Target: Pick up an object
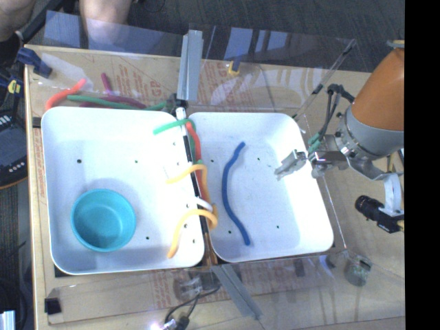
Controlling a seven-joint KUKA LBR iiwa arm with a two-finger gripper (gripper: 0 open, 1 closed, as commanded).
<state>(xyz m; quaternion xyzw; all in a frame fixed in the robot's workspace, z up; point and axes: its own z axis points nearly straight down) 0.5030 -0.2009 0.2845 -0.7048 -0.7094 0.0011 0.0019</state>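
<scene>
Inside right bin [313,229]: blue rope [232,190] left of jaws, apart; jaw state unclear.

The bench [275,88] is a tan board with reddish print, and it's carrying two shallow white bins side by side: the left bin [58,184] and the right bin [302,236]. Orange and green cords [89,100] are lying behind the left one.
</scene>
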